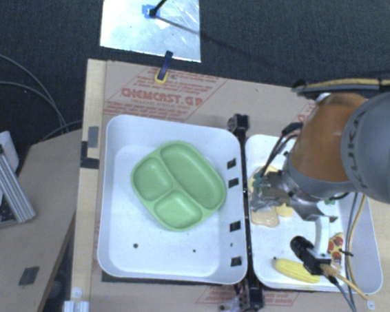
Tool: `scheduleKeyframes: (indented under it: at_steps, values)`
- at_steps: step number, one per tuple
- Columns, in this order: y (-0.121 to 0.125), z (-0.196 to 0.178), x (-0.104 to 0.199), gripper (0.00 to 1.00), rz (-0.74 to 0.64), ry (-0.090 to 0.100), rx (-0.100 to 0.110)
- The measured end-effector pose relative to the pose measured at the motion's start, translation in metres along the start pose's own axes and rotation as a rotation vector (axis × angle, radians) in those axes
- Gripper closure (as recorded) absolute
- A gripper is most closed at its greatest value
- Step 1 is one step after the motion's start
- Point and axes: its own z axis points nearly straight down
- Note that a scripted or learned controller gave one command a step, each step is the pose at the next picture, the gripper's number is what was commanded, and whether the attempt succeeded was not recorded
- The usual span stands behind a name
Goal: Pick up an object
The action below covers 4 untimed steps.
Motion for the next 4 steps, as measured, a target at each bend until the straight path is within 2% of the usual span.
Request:
scheduleKeyframes:
  at_steps: [1,2,3,4]
  values:
    - [-0.033,0.0,0.078,1.0,-0.009,0.002,0.002]
    - [-0.009,-0.074,0.079,1.0,-0.004,0.002,-0.008]
    - [-0.002,-0.16,0.144,1.0,-0.01,0.005,-0.01]
    - [0.01,-0.233,0.135,1.0,-0.004,0.003,-0.009]
